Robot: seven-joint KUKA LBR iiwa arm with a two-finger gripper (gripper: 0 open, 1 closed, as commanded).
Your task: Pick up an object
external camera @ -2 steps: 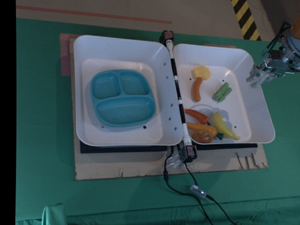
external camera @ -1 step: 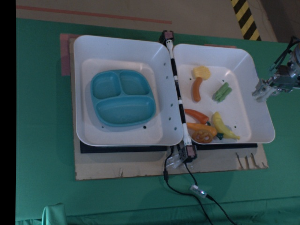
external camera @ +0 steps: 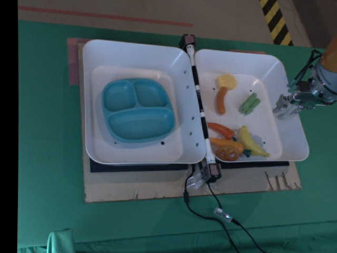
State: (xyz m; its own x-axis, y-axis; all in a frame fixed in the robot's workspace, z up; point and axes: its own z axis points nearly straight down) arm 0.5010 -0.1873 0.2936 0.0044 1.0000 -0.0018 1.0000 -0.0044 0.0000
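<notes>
Left, blue plate [external camera: 138, 109] — right, perhaps toy food [external camera: 234, 123].

A teal divided plate [external camera: 138, 109] with three compartments sits in the left white bin [external camera: 100, 57], left of centre in the frame. The bins rest on a cardboard sheet [external camera: 131, 191] laid over a green table cover [external camera: 47, 141]. A black cable [external camera: 221, 215] trails toward the lower right. Yellow-and-black hazard tape [external camera: 274, 9] marks the floor at the upper right.
</notes>
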